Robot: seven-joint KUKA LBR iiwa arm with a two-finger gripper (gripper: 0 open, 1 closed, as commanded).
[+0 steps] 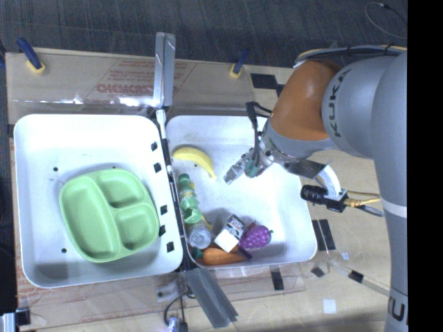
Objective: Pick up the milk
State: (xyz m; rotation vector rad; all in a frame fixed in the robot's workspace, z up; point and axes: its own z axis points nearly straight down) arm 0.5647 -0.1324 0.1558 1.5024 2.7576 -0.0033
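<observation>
The milk [230, 233] is lying at the right bin's [291, 206] near edge, wedged between the grapes [255, 237] and bottle [188, 200], long axis slanted. The end effector [239, 169] is hovering above it, toward the banana [195, 160], fingers parted, gripping nothing.

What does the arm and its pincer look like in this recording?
The arm is bulky, rounded and grey, with a glossy orange band above the wrist and dark KUKA lettering. A small metallic grey pincer sits at its tip; a black cable loops beside the wrist.
</observation>
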